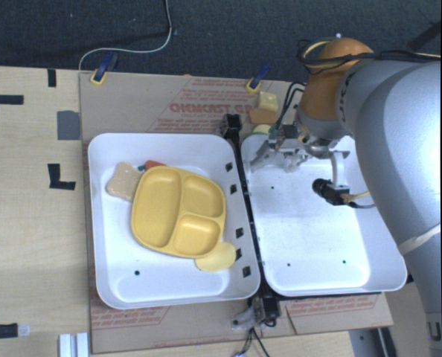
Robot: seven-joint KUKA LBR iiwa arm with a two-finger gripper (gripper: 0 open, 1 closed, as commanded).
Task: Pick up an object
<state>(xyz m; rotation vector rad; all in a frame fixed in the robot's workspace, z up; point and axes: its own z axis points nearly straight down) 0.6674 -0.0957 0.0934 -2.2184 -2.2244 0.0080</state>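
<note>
The end effector (284,153) sits low at the far left corner of the right bin (318,262), close to the divider between the bins; whether it is open, closed or gripping anything I cannot tell, since the wrist and cabling hide it. Everything worth picking lies to its left, across that divider, in the left bin (106,274): a yellow divided tray (178,210), a tan sponge-like piece (121,181) touching the tray's far-left edge, a pale yellow piece (216,257) at its near-right corner, and a sliver of something red (154,164) just beyond the tray; the main risk, I judge, is a swing leftward at this height, which would catch the divider wall or its black clips (231,168); a descent onto the tray could also skid off its smooth rim; the pale piece hugs the bin wall, leaving little finger room; open room lies nearer the camera in the right bin, and above both bins; the small blocks (264,108) on the surface just behind the end effector crowd any retreat that way.
</note>
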